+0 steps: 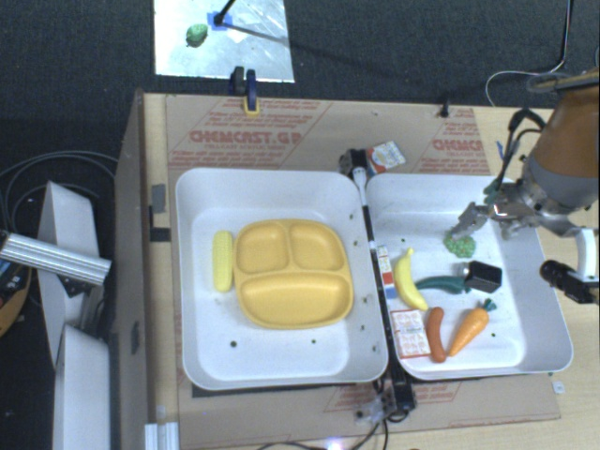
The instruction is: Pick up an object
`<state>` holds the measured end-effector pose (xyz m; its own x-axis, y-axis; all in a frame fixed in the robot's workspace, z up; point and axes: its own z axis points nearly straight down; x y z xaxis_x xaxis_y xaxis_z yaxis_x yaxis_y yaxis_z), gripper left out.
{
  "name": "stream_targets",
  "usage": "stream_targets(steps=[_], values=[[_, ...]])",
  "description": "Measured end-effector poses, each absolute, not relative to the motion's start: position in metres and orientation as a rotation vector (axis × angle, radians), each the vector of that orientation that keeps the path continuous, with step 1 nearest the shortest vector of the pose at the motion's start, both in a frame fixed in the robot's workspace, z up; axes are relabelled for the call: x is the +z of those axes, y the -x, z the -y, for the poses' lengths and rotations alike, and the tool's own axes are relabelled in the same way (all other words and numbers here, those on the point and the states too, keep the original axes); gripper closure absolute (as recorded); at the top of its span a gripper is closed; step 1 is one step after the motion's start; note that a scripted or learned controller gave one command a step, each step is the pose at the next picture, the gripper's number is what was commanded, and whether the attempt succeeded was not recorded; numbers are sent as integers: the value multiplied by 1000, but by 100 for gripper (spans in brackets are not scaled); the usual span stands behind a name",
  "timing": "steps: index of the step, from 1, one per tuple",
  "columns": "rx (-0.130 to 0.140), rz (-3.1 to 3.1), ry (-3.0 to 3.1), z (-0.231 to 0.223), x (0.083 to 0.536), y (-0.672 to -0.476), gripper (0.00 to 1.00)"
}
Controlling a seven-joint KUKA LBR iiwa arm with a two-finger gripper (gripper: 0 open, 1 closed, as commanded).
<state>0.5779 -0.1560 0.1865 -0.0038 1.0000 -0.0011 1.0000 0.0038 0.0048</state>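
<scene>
the gripper is hanging over the right bin, its fingers sitting just above the green broccoli piece; whether they are wide or narrow cannot be told from this slant. nothing is showing between them, so the pick looks not yet done. the banana, carrot, sausage and a black block are lying nearby, all resting in the bin. closing on something and lifting is what is remaining
</scene>
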Motion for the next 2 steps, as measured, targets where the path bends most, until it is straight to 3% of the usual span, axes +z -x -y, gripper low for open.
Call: stream_targets(steps=[1,2], values=[[2,-2221,-2217,142,97,-563,0],[0,-2221,-2221,162,84,-501,0]])
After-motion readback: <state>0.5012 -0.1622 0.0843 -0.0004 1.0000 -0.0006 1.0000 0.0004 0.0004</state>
